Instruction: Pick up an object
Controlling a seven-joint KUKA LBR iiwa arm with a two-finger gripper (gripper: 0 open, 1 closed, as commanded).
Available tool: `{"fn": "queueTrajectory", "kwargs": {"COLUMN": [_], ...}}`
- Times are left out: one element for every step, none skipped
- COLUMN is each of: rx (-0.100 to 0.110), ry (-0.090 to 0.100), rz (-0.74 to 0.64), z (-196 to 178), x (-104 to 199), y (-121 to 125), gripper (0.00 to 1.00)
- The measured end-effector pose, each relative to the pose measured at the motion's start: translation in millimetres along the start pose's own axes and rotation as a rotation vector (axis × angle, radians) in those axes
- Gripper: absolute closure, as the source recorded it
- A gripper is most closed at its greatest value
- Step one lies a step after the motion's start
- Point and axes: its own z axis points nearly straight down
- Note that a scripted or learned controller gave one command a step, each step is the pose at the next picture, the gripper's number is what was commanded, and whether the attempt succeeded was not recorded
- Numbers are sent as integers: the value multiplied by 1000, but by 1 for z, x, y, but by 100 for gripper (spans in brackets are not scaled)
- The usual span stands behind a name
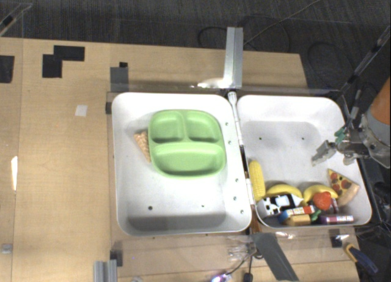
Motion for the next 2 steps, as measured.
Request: {"fn": "queueTrajectory", "kwargs": {"rx": [-5, -19], "ry": [5, -4], "rz": [-50, -133], "z": [92, 97], "x": [-14, 52], "y": [-16, 36], "gripper": [0, 0]}}
